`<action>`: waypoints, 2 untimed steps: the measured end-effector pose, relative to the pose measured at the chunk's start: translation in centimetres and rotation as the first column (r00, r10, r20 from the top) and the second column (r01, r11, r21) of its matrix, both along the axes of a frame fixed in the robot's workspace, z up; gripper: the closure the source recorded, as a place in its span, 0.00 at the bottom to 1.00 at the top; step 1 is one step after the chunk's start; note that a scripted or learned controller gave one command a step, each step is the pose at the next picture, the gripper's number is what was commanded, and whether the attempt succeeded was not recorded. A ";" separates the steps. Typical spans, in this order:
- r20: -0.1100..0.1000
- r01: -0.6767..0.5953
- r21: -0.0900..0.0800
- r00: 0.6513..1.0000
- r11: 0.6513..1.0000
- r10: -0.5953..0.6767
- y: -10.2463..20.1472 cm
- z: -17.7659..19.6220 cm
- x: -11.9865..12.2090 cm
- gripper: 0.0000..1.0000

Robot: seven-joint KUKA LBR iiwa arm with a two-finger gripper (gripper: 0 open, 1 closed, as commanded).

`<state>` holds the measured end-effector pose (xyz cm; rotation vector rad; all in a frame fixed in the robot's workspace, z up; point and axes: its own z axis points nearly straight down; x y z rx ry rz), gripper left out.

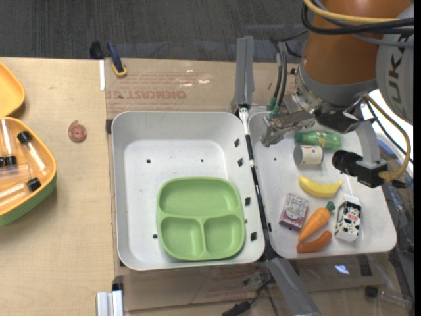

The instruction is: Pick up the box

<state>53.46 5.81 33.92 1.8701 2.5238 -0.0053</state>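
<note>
the carrots (314, 228) lie at the near edge of the right bin (378, 242), and just beside them on the bin's left side sits the box (294, 211), a small pinkish-purple pack lying flat with its long axis running roughly from the near edge toward the far edge, slightly tilted. a little milk carton (348, 220) with cow spots lies on the other side of the carrots, a banana (320, 187) just beyond them, then a small white can (309, 155) and a green bottle (318, 138) toward the far edge. the tool (281, 128) hangs at the far left corner of the right bin, under the arm's orange band, with nothing visible between its fingers; how wide they stand i cannot tell from this slant. so the box lies well apart from the tool, toward the near edge and a touch rightward, with the can and banana off to the side of that line. the left bin (131, 150) carries a green divided plate (201, 218) and plays no part. the pick looks not yet begun.
</note>
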 end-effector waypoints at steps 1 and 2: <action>-0.002 0.081 0.002 0.997 0.997 -0.081 -5.3 -14.9 -5.8 1.00; 0.000 0.313 0.001 0.950 0.950 -0.313 -11.3 -11.5 -5.7 1.00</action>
